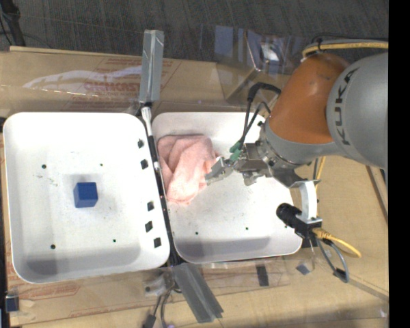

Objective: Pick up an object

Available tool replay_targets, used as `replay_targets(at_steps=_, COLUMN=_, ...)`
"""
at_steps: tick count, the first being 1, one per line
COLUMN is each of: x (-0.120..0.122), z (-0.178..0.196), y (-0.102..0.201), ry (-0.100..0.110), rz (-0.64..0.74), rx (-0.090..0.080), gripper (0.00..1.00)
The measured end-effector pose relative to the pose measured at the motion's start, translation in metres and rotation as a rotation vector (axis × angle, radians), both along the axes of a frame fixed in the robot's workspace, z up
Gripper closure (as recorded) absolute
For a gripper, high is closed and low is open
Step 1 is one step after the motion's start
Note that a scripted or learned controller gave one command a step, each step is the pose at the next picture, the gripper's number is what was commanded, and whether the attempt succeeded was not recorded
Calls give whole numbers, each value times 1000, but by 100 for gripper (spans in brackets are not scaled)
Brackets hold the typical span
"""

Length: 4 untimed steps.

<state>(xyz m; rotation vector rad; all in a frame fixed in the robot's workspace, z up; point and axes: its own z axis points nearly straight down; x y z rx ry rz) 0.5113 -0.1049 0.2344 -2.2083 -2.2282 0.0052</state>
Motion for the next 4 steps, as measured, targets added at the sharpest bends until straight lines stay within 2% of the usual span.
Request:
replay_targets(at_steps=1, x=72, z=-59, y=-29, ry=0, rz=50, rx=-1, gripper=0)
replay_targets(at_steps=2, x=98, z=-142, y=-37, ry=-5, rz=157, rx=0, gripper=0)
replay_targets(at_steps=3, x=98, z=-132, y=-37, ry=-3, rz=162, rx=0, gripper=100)
replay_targets(at_steps=4, x=108, z=-9, y=6, ry=-5, rz=206, rx=0, gripper=100)
